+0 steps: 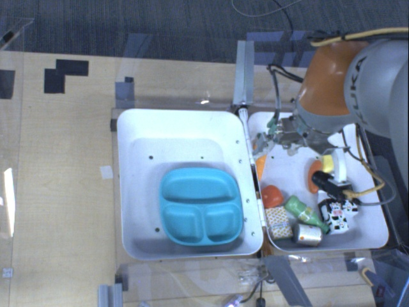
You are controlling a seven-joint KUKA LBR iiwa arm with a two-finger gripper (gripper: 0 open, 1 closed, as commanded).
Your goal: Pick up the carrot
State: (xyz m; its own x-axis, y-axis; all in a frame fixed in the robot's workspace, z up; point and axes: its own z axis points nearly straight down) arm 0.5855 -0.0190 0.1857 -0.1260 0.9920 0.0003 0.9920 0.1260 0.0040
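The carrot (pixel 259 167) is a slim orange piece lying along the left wall of the right bin (pixel 377 235). My gripper (pixel 276 135) hangs over the back left corner of that bin, a little behind and to the right of the carrot. The carrot lies apart from the gripper, and the grey and orange arm covers the bin's back right part.
In the right bin lie a red tomato (pixel 271 196), a green bottle (pixel 303 210), a silver can (pixel 308 234), a patterned packet (pixel 278 221), an orange fruit (pixel 314 175) and a black-and-white thing (pixel 337 215). The left bin (pixel 134 139) holds a blue divided plate (pixel 201 204).
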